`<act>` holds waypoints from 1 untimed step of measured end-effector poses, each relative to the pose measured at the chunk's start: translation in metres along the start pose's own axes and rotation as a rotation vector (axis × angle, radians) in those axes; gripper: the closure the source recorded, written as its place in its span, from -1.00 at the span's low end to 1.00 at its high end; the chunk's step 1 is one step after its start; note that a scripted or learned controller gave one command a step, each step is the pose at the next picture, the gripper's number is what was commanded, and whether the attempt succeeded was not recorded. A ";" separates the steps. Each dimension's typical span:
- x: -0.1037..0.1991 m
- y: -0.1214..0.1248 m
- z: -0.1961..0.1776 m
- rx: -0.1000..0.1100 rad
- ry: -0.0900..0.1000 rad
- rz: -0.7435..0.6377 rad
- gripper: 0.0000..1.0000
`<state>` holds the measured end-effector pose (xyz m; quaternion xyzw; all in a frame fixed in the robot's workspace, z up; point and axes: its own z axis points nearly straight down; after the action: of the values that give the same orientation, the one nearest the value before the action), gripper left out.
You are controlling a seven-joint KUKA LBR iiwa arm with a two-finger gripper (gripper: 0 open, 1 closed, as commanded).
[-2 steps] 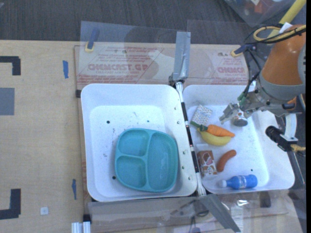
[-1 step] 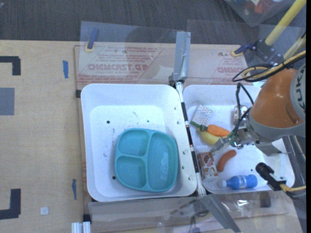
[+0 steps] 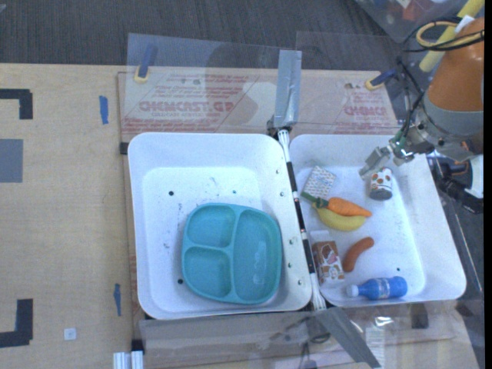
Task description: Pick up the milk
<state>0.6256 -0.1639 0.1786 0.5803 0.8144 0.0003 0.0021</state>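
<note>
- I have the end effector [image 3: 382, 160] in the upper right of the frame, hanging over the far corner of the right bin [image 3: 438, 229], with the grey arm and its orange band coming in from the right edge.
- Whether it is spread or closed I cannot tell; at this slant the metal parts blur together, and I see nothing gripped in it.
- Just below it stands a small can [image 3: 381, 184], upright, so close that the tool looks aimed at that rather than at my target.
- I take the milk [image 3: 327, 260] to be the small brown-and-white carton lying in the lower left part of the right bin, close against the divider between the bins. That reading is a judgement; the print is too small to confirm.
- Its neighbours explain the difficulty: a sausage [image 3: 358, 253] lies just beside it on the right, and a blue bottle [image 3: 378, 288] lies below, near the bin's front wall.
- A banana [image 3: 341, 220] with a carrot [image 3: 344, 205] resting on it sits above the carton, and a patterned packet [image 3: 319, 182] higher still.
- The left bin [image 3: 154, 160] carries a teal divided plate [image 3: 231, 254], well apart from all this.
- My judgement: the pick is not yet begun, and the arm needs to travel toward the lower left of the right bin.
</note>
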 end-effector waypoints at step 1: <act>-0.033 0.026 0.083 0.006 0.004 -0.483 -1.00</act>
<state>0.6612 -0.1870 0.0957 0.3687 0.9295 -0.0014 -0.0015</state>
